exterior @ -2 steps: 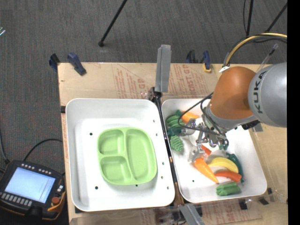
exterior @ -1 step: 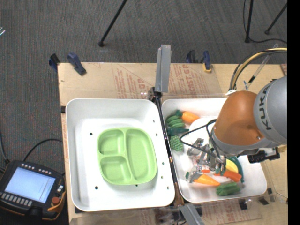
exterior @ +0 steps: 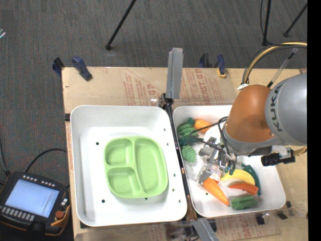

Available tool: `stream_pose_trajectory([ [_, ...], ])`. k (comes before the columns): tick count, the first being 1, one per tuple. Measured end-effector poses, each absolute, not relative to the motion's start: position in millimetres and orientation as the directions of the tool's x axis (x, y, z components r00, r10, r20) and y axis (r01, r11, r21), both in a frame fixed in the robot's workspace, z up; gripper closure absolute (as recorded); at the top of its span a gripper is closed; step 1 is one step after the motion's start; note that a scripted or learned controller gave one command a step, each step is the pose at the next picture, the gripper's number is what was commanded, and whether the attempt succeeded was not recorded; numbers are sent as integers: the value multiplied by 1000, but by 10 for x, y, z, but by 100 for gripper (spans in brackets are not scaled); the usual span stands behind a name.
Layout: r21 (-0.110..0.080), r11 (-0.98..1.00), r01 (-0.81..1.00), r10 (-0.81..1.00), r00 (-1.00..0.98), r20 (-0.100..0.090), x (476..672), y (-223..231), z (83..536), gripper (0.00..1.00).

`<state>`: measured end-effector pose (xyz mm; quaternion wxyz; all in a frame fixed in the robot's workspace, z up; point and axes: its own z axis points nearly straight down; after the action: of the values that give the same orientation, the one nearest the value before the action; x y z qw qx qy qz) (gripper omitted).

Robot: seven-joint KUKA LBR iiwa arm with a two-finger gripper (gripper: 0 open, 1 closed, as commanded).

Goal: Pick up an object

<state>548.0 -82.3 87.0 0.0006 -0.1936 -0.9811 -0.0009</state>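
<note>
The right bin (exterior: 271,205) holds several toy foods: an orange carrot (exterior: 217,190), a yellow banana (exterior: 242,176), a red-orange pepper (exterior: 244,187), a dark green piece (exterior: 244,202), a green knobbly piece (exterior: 188,154), green pods (exterior: 185,129) and an orange piece (exterior: 202,125). My gripper (exterior: 212,167) hangs low over the middle of this bin, just above the carrot and left of the banana. The grey arm with its orange band (exterior: 248,119) covers the bin's back right part.
The left bin (exterior: 83,129) holds a light green divided plate (exterior: 135,165). A grey upright post (exterior: 174,77) stands behind the gap between the bins. A teach pendant (exterior: 30,200) lies on the floor at lower left. Clamps (exterior: 80,67) grip the cardboard-covered bench.
</note>
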Motion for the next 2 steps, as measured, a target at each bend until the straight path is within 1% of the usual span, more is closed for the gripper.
stream_pose_trajectory([
  [1,0,938,348,348,-938,3,5100,-777,863,0],
  [2,0,939,343,343,-939,4,5106,-765,955,100],
])
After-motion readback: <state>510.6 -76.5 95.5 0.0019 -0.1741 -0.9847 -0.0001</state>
